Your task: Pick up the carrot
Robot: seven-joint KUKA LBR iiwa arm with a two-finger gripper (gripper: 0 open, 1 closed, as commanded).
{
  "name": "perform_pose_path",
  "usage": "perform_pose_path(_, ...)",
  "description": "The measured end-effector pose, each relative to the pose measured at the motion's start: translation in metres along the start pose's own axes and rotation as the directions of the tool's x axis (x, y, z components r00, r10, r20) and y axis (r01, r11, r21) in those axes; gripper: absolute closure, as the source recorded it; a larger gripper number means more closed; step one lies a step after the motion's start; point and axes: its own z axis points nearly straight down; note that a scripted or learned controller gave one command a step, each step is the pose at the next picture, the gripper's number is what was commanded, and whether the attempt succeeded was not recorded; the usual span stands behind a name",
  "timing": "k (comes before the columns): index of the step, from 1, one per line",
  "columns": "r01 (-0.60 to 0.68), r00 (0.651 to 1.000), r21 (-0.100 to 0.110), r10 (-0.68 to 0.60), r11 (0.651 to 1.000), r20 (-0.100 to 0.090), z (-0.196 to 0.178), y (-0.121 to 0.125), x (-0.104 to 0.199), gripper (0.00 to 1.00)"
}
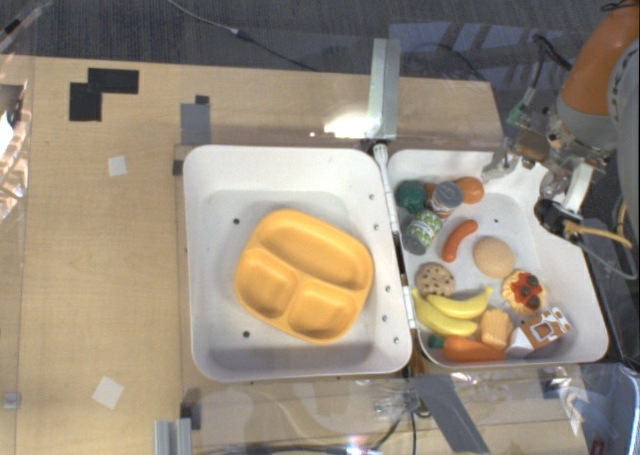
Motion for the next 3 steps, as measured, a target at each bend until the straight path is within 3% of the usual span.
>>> perform_pose_path(1, 0.054, 0.999, 0.014, -0.054, 0.998, 0.001, 0.089, -0.062, -0.017, 0.00)
perform_pose_path(2, -0.454, 0.891, 0.003, 0.454, 0.891, 0.002, 0.038, -0.037, -0.042, 0.00)
perform_pose_path(3, -0.383, 0.924, 0.008, 0.383, 0.924, 0.004, 0.071, -0.115, -0.057, 0.00)
